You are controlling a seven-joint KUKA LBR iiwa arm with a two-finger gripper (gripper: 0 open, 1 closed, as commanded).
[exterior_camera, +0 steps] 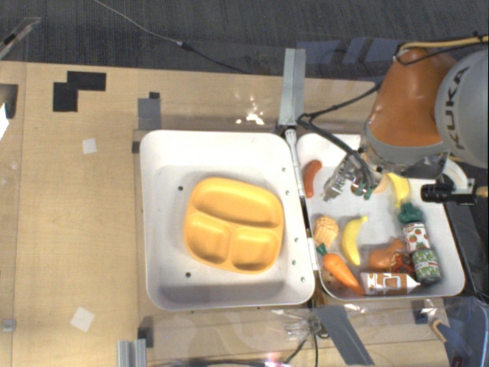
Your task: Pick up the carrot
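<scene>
We are seeing the metal two-finger gripper (345,180) hanging over the far half of the right shallow white bin (457,280), grasping nothing; we cannot tell whether it is released or clenched. Just beside it, toward the bin's far-left corner, a small red sausage (311,176) is lying. Toward the near edge a yellow banana (351,238) and a pale corn cob (326,230) are sitting. The small orange carrot (341,271) is lying near the bin's near-left corner, slanted, just beside the corn and a white carton (390,283). For the step in hand, we are judging the gripper should be travelling toward the near-left corner, lining up across the carrot's narrow width and descending at mid-body, avoiding corn and carton. The left white bin (153,228) is carrying a yellow compartment tray (233,224) at its middle. Both bins are resting on a light wooden bench (69,228); dark carpet (191,6) and a thin cable (145,27) are showing beyond its far edge.
</scene>
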